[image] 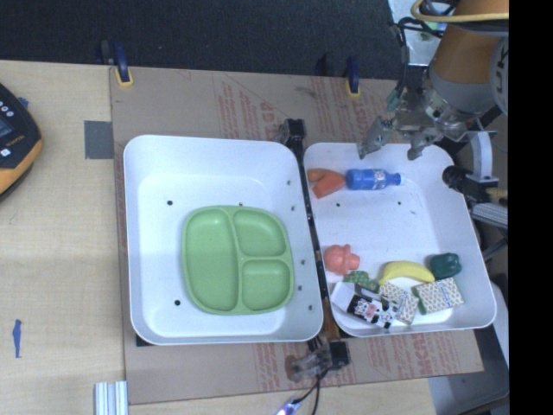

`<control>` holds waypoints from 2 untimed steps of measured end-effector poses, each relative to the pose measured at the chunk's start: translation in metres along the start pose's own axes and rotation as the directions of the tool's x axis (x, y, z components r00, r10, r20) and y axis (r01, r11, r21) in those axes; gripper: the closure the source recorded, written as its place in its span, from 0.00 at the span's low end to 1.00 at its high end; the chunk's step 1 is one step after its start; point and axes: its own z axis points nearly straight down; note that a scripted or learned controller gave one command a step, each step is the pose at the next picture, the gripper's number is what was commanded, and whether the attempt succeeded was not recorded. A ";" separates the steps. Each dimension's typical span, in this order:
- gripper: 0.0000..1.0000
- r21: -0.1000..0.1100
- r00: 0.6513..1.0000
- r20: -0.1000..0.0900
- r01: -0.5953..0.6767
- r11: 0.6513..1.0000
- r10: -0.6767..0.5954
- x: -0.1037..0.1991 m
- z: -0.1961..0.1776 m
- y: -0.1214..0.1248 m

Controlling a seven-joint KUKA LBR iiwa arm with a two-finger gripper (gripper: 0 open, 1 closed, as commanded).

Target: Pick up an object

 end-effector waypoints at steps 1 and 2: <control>0.00 0.001 1.000 0.000 0.000 1.000 0.000 0.001 0.138 -0.049; 0.00 0.029 1.000 -0.001 0.002 1.000 -0.002 0.007 0.142 0.000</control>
